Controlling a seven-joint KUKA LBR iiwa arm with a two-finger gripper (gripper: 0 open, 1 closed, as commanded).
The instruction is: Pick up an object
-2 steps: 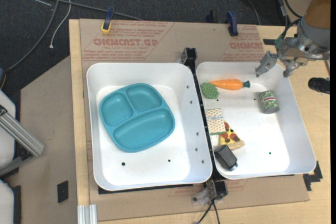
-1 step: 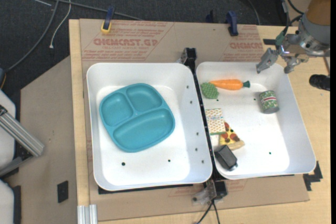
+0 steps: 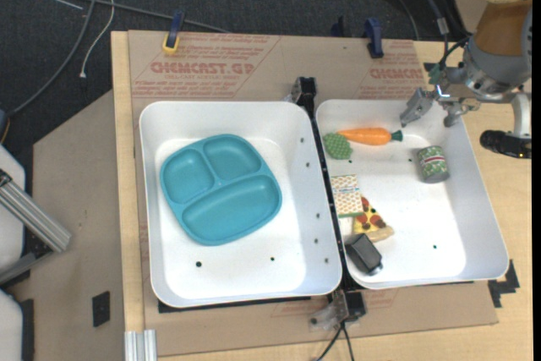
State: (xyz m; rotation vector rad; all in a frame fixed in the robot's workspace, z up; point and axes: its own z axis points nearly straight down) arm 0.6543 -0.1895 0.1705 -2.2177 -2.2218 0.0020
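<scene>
My gripper [image 3: 433, 112] hangs over the back edge of the right bin [image 3: 473, 216], its fingers [image 3: 413, 108] spread open with nothing between them. An orange toy carrot [image 3: 368, 136] with a green leafy end [image 3: 338, 145] lies just left of and below the gripper. A small green-and-grey can [image 3: 432, 164] lies on its side in front of the gripper. Along the bin's left wall lie a patterned flat packet [image 3: 345, 192], a toy pizza slice [image 3: 371, 223] and a black block [image 3: 364, 254].
A blue divided plate [image 3: 221, 187] lies in the left bin [image 3: 161, 258]. Two blue clamps [image 3: 175, 30] [image 3: 373, 37] hold the cardboard sheet at the back. The right half of the right bin's floor is bare.
</scene>
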